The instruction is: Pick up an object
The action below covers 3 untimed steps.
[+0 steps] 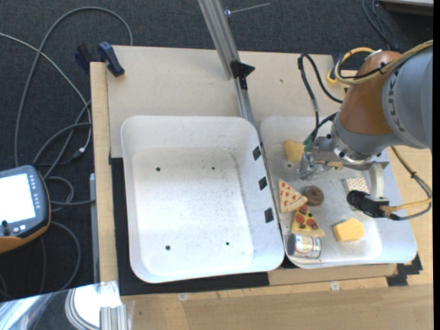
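My gripper point(309, 172) hangs low over the upper middle of the right bin point(399, 243), reaching in from the right. Just above and left of it lies a small yellow cheese block point(293, 150). A brown round piece point(314, 196) lies directly below the gripper, with a pizza slice point(290, 197) to its left. Nothing shows as held. Further toward the front are a second pizza slice point(306, 221), a silver tin can point(304, 247) on its side and a yellow cheese wedge point(348, 230).
A small checkered piece point(356, 183) lies partly under the wrist at the right. The left bin point(185, 191) stands beside the right one. A metal pole point(218, 26) slants up from between the bins at the back.
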Each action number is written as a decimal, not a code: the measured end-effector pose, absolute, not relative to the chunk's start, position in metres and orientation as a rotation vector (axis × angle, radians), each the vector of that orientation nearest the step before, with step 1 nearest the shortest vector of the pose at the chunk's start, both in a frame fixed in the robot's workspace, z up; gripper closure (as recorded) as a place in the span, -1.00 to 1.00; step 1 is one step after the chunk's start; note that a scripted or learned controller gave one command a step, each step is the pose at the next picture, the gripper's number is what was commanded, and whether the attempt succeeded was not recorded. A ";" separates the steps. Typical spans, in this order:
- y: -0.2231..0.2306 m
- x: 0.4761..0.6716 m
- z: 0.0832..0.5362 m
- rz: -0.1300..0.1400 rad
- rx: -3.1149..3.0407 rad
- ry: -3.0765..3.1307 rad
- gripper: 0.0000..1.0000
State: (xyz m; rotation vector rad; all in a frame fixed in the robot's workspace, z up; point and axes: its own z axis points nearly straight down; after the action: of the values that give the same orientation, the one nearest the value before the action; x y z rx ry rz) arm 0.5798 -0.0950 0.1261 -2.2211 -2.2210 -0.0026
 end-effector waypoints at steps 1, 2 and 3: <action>-0.102 0.586 0.187 -0.008 -2.225 -2.228 1.00; -0.100 0.591 0.232 -0.007 -2.223 -2.227 1.00; -0.099 0.592 0.286 -0.008 -2.224 -2.228 1.00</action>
State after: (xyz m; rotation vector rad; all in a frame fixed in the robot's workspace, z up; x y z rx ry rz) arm 0.5922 -0.0995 0.2864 -2.2241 -2.2281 -0.0077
